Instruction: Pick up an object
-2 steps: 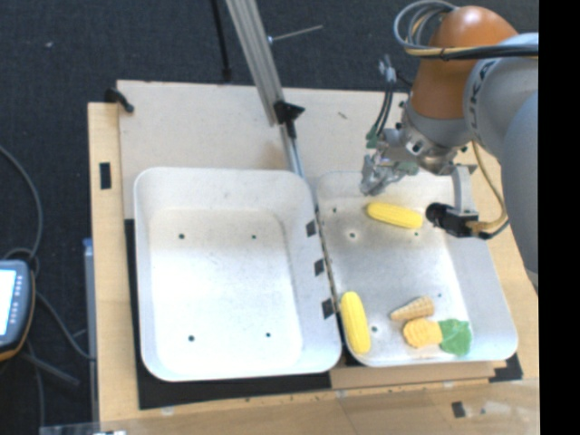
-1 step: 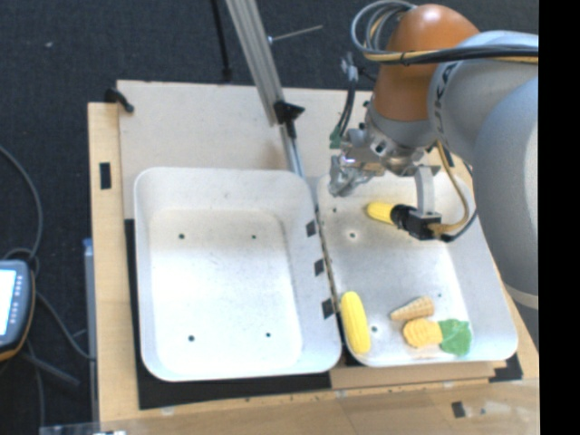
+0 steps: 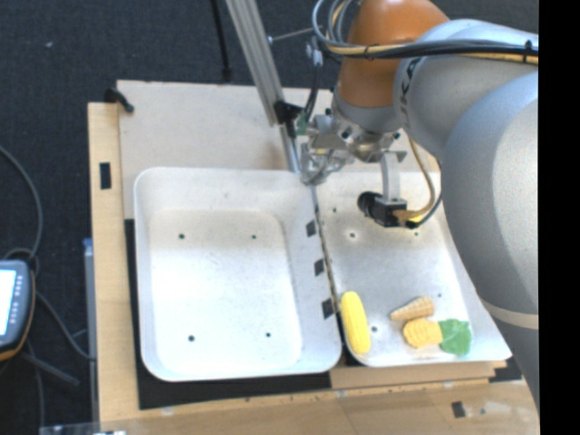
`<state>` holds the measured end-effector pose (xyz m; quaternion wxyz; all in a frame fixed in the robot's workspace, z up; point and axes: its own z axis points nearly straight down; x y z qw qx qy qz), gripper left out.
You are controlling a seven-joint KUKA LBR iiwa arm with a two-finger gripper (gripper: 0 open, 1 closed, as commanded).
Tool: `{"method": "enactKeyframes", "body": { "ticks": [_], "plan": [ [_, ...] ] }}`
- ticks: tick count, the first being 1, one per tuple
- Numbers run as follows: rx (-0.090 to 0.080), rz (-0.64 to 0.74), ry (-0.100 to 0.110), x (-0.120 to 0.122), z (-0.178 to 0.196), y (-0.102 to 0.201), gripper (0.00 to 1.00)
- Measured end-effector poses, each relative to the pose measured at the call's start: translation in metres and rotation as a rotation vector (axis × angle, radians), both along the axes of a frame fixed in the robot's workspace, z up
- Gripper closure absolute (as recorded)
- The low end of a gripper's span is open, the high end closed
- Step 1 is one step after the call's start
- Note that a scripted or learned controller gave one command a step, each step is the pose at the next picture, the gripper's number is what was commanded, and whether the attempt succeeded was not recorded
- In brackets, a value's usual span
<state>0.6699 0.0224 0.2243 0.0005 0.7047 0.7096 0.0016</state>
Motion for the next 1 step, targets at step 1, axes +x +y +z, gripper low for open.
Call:
{"method": "enactKeyframes", "body": {
  "ticks": [1],
  "plan": [
    [0.000,0.000,0.000,0.0054,0.0167,0.0507,1.00]
  ]
}}
